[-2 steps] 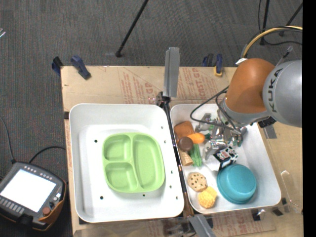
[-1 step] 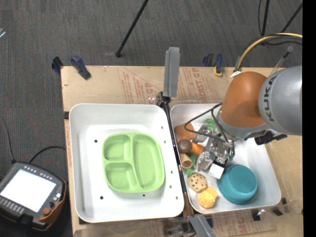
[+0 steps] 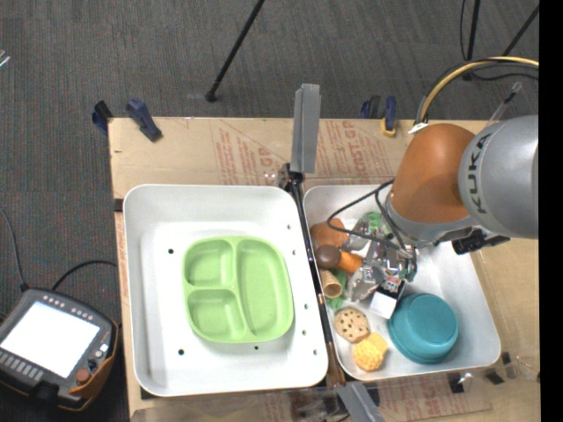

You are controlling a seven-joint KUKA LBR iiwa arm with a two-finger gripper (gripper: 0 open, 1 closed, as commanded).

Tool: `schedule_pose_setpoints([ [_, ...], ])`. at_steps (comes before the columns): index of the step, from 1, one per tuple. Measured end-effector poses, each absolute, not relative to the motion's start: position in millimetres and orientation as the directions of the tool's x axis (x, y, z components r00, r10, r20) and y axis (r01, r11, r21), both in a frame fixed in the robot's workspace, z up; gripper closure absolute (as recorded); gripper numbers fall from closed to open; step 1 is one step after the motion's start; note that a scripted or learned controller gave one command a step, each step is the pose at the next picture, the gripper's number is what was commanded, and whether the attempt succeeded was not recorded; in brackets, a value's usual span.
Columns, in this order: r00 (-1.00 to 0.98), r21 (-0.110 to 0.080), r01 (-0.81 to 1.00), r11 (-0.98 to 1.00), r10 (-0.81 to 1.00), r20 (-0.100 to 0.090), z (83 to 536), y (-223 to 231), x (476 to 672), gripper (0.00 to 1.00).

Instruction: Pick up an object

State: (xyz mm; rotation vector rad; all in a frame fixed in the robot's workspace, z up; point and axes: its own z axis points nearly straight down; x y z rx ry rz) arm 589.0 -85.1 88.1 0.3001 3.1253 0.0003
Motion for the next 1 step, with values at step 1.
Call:
schedule_pose_setpoints([
  [1,-0.998,0.0,0.061,0.998,0.061,-0.003,88.4,-174.6,531.7,0.0],
])
